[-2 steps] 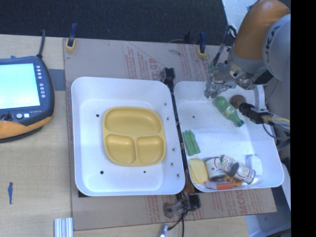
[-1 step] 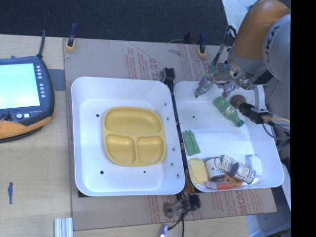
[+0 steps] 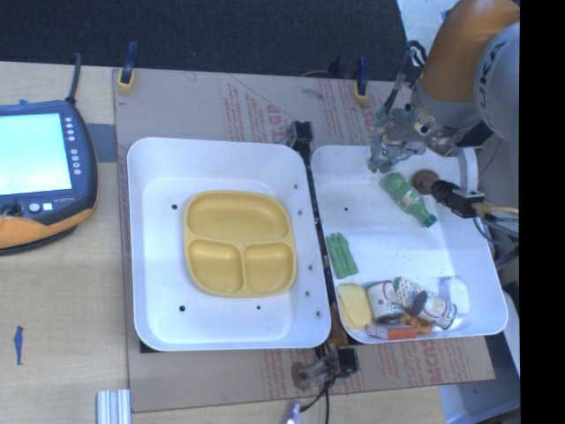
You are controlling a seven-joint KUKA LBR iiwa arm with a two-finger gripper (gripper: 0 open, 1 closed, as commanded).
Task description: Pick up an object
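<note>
Camera view finds the claw (image 3: pixel 388 155) poised over the far end of the right bin (image 3: pixel 477 263), just beside the green bottle (image 3: pixel 408 198) lying tilted on the bin floor; whether it is open or closed cannot be told at this resolution. Recommended practice: centre over the bottle's body, align across its narrow width, and descend clear of the bin wall.

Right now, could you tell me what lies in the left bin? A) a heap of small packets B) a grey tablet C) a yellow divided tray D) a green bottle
C: the yellow divided tray lies in the middle of the left bin, while the green bottle lies in the right bin.
</note>
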